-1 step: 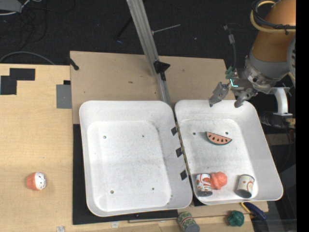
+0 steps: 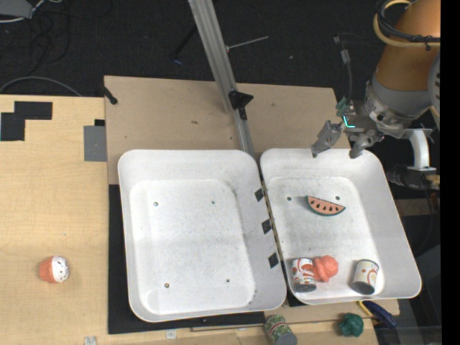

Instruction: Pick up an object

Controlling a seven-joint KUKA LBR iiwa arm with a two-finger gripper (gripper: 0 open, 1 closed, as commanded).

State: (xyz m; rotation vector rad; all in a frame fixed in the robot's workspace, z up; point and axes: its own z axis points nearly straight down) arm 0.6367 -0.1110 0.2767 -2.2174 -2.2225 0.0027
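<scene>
Left to right, placed against the right bin (image 2: pixel 392 214). Far left of it on the tan bench (image 2: pixel 43 192), an orange-white ball (image 2: pixel 54 269). Left bin (image 2: pixel 136 171) touches its left edge. A metal rail (image 2: pixel 219 56) runs up over dark floor beyond the two. Inside the right bin: watermelon slice (image 2: pixel 325 206) mid, patterned can (image 2: pixel 302 274), orange toy (image 2: pixel 326 267) and white cup (image 2: pixel 364 276) along its near wall. Claw (image 2: pixel 339 142) hangs over its far rim, fingers spread, gripping nothing. Green toy (image 2: pixel 351 325) just below it.
</scene>
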